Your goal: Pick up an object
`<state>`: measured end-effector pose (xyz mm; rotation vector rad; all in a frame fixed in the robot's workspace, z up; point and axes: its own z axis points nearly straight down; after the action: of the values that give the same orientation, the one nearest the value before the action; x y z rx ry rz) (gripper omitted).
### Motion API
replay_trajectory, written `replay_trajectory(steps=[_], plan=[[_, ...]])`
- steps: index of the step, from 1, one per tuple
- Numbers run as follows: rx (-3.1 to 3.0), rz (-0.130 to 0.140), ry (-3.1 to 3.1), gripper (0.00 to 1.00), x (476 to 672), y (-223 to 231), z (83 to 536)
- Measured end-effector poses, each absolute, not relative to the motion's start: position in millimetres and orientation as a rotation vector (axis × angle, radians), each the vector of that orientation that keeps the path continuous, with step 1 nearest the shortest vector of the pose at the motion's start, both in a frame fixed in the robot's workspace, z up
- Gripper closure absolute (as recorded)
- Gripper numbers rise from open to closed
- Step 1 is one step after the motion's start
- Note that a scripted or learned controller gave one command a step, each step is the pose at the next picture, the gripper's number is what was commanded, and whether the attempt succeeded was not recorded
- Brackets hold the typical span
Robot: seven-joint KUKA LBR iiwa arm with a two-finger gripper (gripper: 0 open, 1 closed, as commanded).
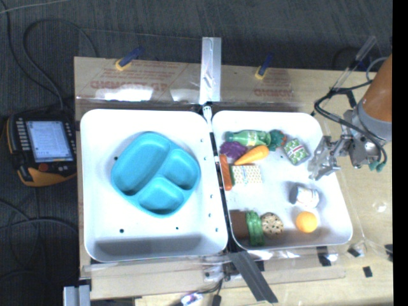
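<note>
Presently the gripper (323, 160), fingers spread and empty, is poised over the right bin's rim (331, 146); collision risked.

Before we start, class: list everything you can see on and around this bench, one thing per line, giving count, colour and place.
bins: 2, white, side by side on the bench
tray: 1, blue, three compartments, in the left bin
bottle: 1, green, right bin, far edge
grapes: 1 bunch, purple, right bin, far left
carrot: 1, orange, right bin, beside the grapes
can: 1, green and white, right bin, far right
box: 1, pale, patterned, right bin, middle left
cookie: 1, tan with dark specks, right bin, near edge
orange: 1, orange, right bin, near right
pendant: 1, orange and black, left of the bench
clamps: 2, blue and yellow, far edge of the bench
gripper: 1, grey, over the right bin's right edge
</note>
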<state>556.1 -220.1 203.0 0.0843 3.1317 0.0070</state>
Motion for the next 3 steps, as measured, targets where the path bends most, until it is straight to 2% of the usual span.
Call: replay_trajectory(steps=[1, 2, 3], plan=[[-0.457, 0.001, 3.101, 1.0, 581.6, -221, 297], [-0.231, 0.003, 3.127, 1.0, 616.2, -221, 273], [-0.385, 0.002, 3.111, 1.0, 670.1, -157, 281]])
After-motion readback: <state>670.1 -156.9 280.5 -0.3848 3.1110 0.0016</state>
